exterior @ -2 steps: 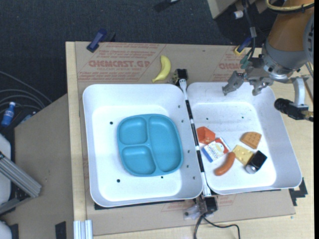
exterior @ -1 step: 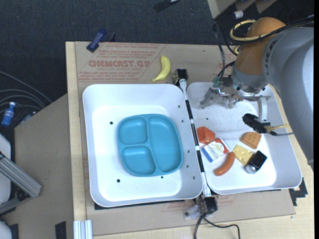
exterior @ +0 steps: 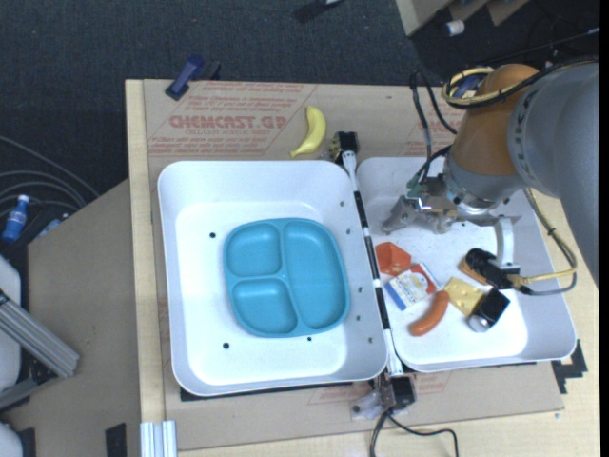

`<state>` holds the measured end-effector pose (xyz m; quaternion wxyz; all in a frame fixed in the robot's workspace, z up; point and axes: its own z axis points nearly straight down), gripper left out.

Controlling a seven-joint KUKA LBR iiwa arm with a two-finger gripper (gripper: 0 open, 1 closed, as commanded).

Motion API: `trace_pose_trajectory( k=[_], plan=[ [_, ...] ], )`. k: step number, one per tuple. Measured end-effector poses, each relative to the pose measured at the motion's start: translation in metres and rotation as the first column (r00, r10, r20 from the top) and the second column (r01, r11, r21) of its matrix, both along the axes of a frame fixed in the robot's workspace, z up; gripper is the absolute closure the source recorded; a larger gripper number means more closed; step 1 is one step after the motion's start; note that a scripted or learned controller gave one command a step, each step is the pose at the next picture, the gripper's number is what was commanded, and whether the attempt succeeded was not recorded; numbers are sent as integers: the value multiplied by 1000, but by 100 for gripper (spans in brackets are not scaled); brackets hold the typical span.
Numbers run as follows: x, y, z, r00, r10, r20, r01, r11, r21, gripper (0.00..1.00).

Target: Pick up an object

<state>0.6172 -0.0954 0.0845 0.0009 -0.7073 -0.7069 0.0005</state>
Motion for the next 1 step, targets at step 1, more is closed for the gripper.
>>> trace_pose_trajectory(
  k=[1],
  plan=[
    [50,4,1,1000,1,3,-1,1000,-1,0]
  ],
)
